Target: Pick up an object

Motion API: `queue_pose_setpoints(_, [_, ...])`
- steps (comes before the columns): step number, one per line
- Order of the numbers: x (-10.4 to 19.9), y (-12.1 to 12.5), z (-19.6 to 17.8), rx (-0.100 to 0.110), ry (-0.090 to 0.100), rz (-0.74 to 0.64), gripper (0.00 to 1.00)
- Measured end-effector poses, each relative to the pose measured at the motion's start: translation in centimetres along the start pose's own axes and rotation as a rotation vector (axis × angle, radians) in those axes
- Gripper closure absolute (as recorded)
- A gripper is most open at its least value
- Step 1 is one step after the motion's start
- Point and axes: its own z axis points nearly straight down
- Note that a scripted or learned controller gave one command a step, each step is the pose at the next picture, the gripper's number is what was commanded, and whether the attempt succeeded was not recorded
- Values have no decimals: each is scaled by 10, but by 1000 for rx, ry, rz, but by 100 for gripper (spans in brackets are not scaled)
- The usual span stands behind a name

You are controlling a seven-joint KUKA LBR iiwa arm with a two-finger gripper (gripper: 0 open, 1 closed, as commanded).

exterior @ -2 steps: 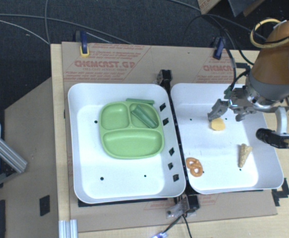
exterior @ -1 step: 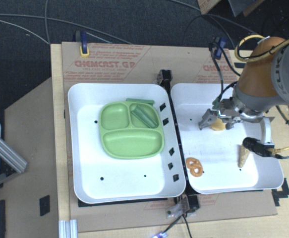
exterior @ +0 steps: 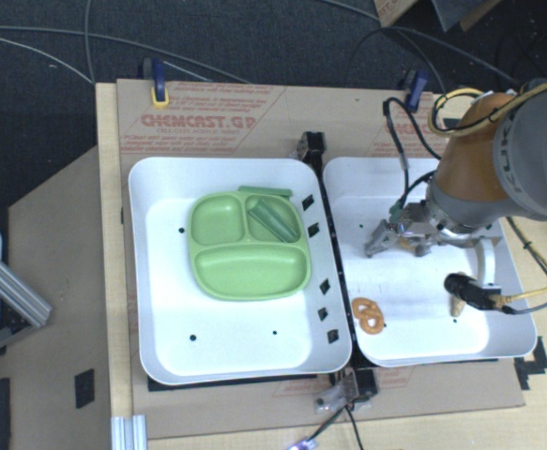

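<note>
A small orange pretzel-shaped piece (exterior: 368, 315) lies at the near left corner of the right bin (exterior: 414, 345). In the left bin (exterior: 160, 279) sits a green divided plate (exterior: 248, 270), and a darker green item (exterior: 275, 219) rests in its far right compartment. My gripper (exterior: 400, 245) hangs over the middle of the right bin, below the grey arm with its orange band (exterior: 475, 162). Its fingers (exterior: 377, 242) stand apart, open, with nothing between them. The pretzel piece lies apart from the gripper, nearer the camera and a little to the left.
The two bins meet along a raised black-clipped divider (exterior: 322, 251). A black connector with a yellow cable (exterior: 470, 291) hangs off the arm over the right bin's near right part. Cables loop above the right bin's far edge (exterior: 400, 129).
</note>
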Motion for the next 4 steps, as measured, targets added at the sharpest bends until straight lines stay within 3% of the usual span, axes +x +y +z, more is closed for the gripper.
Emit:
queue_pose_setpoints(1, [0,2,-14,-6,-1,0,100])
queue_pose_setpoints(4, [2,6,-198,-13,-4,-1,100])
